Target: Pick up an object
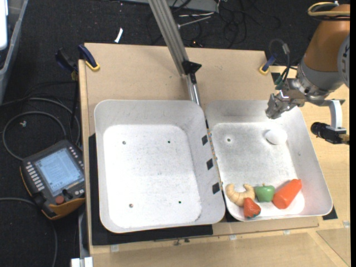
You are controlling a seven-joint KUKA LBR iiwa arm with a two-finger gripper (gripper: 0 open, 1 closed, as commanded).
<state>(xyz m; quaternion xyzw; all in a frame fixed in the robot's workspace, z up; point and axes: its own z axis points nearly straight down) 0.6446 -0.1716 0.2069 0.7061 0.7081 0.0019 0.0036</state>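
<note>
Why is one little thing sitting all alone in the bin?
The small white object lies apart in the right bin, near the gripper, while the carrot, green pepper, strawberry and beige croissant-like piece crowd the near edge. Nothing looks spilled or broken.

Below the gripper (274,111) lies open bin floor — a white ball (273,136) just beneath, toys (264,195) well beyond.
</note>
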